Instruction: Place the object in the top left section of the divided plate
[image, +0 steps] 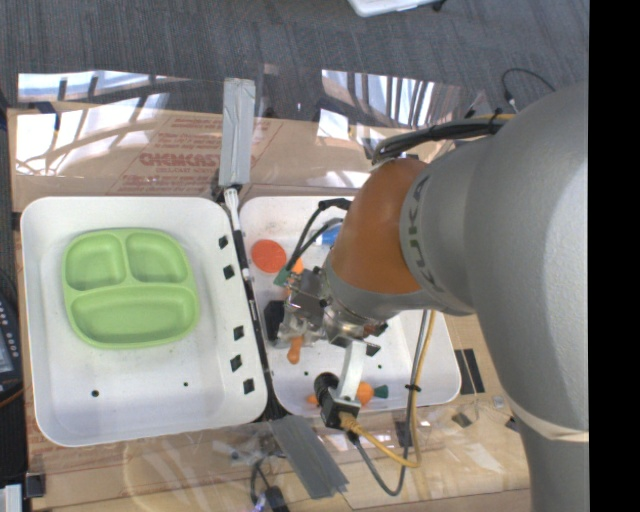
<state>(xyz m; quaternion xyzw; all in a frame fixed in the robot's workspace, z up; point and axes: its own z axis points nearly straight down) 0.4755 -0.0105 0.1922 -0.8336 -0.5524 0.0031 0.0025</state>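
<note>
Green divided plate (130, 288) sits in left bin (60, 400). Arm's gripper (296, 325) down in right bin (440, 375), right of plate; jaw state indeterminate. Orange disc (268, 256) beside gripper. Arm casing reads "KUKA".

A bench (150, 160) covered with printed cardboard carries two shallow white bins side by side (their inner rims touching). The left bin (60, 400) lies beside the right bin (440, 375), and strips of grey tape (236, 130) run across the cardboard.
</note>
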